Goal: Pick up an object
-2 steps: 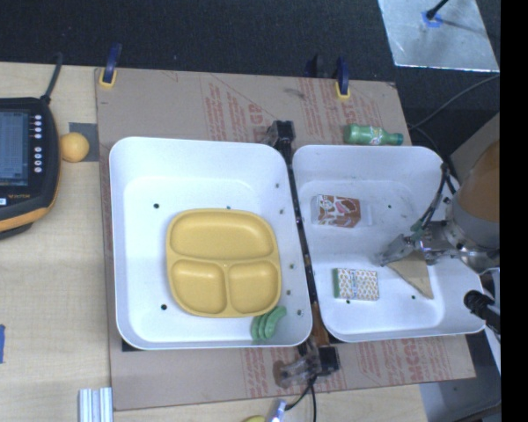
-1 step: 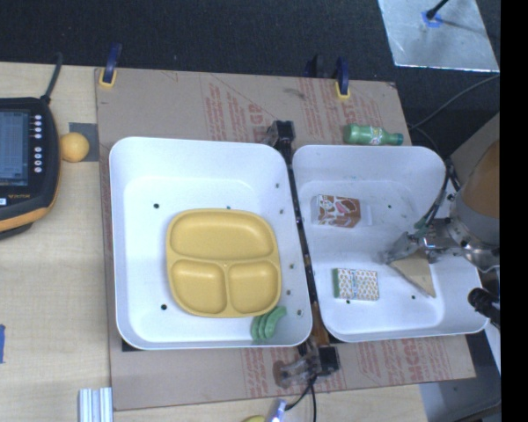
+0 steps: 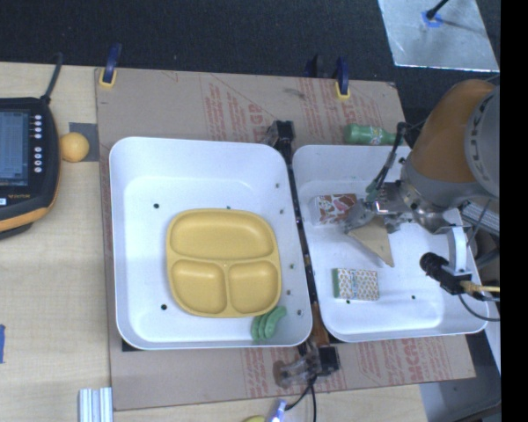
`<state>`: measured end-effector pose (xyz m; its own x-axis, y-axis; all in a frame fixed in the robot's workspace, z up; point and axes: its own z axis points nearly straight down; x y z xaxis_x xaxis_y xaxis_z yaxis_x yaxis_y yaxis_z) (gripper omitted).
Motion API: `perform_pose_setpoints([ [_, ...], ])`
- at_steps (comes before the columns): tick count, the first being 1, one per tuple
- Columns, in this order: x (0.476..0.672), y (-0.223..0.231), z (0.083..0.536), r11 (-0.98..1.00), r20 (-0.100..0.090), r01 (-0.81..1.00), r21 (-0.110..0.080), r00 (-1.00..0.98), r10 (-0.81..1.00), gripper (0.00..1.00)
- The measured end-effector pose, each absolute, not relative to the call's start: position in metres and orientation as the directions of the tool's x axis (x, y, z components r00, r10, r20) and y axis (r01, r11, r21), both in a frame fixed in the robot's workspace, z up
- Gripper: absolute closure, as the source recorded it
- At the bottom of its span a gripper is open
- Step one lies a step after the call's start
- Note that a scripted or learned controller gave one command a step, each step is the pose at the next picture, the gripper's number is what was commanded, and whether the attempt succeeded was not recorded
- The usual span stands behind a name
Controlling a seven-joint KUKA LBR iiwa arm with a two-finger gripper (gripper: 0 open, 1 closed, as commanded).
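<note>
In the right bin (image 3: 396, 323) my gripper (image 3: 370, 215) reaches in from the right, low over a tan wedge-shaped object (image 3: 376, 243). Its fingertips sit at the wedge's upper edge, next to a small red-and-white patterned packet (image 3: 336, 207). A green-patterned flat packet (image 3: 356, 283) lies nearer the bin's front. The left bin (image 3: 141, 174) holds a yellow divided plate (image 3: 223, 260) and a small green object (image 3: 268, 323) at its front right corner. Nothing is visibly lifted between the fingers.
A teach pendant (image 3: 13, 170) and a yellow ball (image 3: 74, 146) lie on the bench at the left. A green item (image 3: 367, 134) rests outside the right bin's far edge. Clamps hold the cardboard (image 3: 202, 104) under the bins. Cables hang by the arm's wrist at the right.
</note>
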<state>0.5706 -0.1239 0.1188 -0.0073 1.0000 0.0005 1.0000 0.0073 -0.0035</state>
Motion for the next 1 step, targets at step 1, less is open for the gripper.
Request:
perform_pose_setpoints([
  [1,0.6029,-0.0545,0.1925,0.004,0.002,1.000,-0.001,-0.004,1.000,1.00],
])
